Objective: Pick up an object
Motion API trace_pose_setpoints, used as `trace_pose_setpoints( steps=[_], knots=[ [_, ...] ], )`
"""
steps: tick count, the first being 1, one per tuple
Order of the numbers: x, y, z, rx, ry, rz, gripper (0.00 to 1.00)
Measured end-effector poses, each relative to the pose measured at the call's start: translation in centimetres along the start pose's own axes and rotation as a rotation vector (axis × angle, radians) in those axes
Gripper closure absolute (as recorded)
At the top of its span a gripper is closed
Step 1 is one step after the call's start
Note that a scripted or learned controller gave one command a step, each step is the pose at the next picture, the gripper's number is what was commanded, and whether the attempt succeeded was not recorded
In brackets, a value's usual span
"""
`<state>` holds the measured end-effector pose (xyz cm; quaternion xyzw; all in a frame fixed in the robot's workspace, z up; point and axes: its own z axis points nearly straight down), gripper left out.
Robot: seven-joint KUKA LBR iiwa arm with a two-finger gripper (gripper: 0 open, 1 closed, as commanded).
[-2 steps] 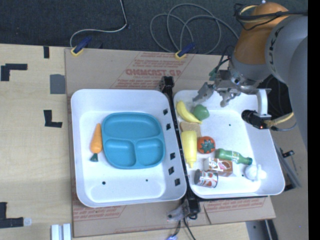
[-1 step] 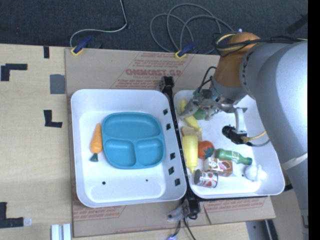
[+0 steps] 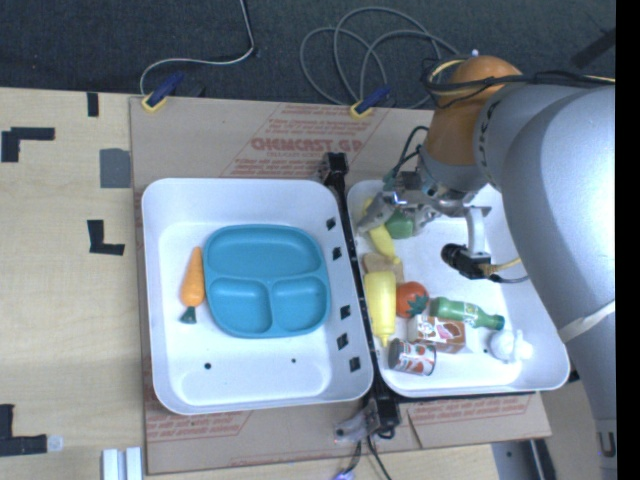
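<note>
The gripper (image 3: 393,208) is low in the right bin (image 3: 530,363), and I cannot tell how it is set. A small green thing (image 3: 400,226) sits right under it, partly hidden. Next to it lie a smooth yellow bottle (image 3: 380,303) and a round tomato (image 3: 411,297). The left bin (image 3: 165,368) holds a blue plate (image 3: 268,278) and a carrot (image 3: 192,281).

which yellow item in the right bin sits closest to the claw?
The small yellow banana, just below the claw at the top of the right bin. The yellow bottle lies farther down, beside the tomato.
</note>
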<state>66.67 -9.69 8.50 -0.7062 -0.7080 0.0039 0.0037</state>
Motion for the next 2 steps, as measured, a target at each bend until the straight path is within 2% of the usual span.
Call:
trace_pose_setpoints(
  steps=[1,2],
  knots=[
    [0.14,0.03,0.00,-0.003,-0.001,0.001,0.00],
    [0.19,-0.04,-0.99,0.002,0.001,0.001,1.00]
  ],
)
